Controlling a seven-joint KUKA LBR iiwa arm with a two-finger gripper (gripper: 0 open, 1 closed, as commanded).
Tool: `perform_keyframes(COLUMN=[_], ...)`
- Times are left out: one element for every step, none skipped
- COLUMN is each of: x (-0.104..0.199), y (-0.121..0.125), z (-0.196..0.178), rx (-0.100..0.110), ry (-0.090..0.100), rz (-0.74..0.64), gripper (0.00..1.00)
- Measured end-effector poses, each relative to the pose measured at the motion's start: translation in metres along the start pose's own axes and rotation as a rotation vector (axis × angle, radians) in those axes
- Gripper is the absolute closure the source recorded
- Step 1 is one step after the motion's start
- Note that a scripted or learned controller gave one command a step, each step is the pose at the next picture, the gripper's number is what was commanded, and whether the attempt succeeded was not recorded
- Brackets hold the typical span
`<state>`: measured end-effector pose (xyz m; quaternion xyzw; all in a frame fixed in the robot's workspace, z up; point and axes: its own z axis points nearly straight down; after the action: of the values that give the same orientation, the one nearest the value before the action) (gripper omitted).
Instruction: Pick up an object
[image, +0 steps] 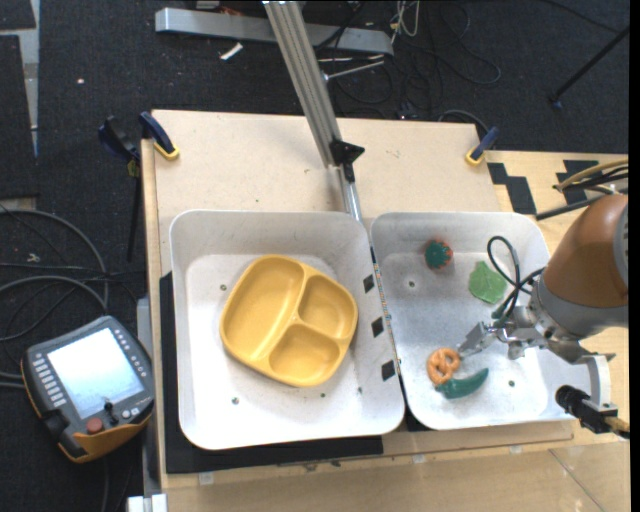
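Observation:
The right bin (520, 405) holds an orange pretzel-shaped toy (442, 364) with a dark green pepper-like piece (463, 383) just below it. A light green leaf-like piece (487, 283) and a small teal and red ball (437, 254) lie farther back. My gripper (472, 343) reaches in from the right, low over the bin. Its tip is just up and to the right of the pretzel, close to it. Nothing visibly sits in its grasp. The grey arm with its orange band (590, 262) hangs over the bin's right side.
A yellow three-compartment plate (290, 320) lies in the left bin (200, 250). A metal pole (318, 100) slants up from between the bins. A teach pendant (88, 385) sits off the bench at the left. A black cable (508, 262) loops near the leaf piece.

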<state>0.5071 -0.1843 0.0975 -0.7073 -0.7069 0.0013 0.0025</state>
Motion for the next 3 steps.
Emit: perform_keyframes(x=[0.000,0.001,0.002], y=[0.002,0.004,0.008], z=[-0.013,-0.077,-0.120], rx=[-0.006,-0.012,-0.011], ry=[-0.002,-0.004,-0.004], rz=[-0.001,-0.003,-0.004], gripper=[1.00,1.00,1.00])
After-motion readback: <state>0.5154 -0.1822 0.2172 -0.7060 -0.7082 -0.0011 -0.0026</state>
